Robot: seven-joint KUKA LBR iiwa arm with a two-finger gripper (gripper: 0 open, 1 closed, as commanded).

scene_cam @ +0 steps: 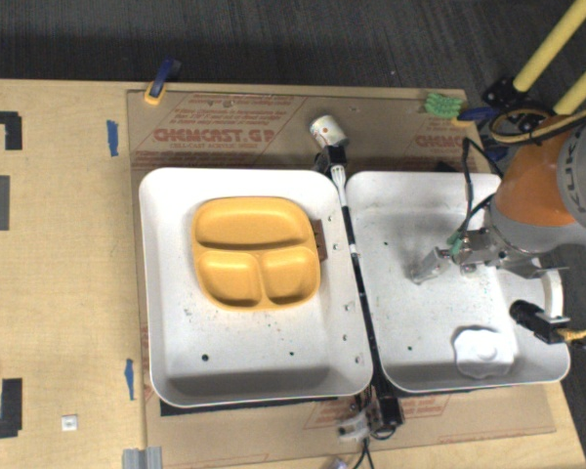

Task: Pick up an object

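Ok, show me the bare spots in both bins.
Left bin: a strip along the near wall, below the yellow tray. Right bin: its left half, between the divider and the gripper. Crowded: near right corner, with the white object.

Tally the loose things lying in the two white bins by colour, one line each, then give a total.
Yellow: 1, the divided tray in the left bin.
White: 1, the small object in the right bin, near its lower right corner.
Total: 2
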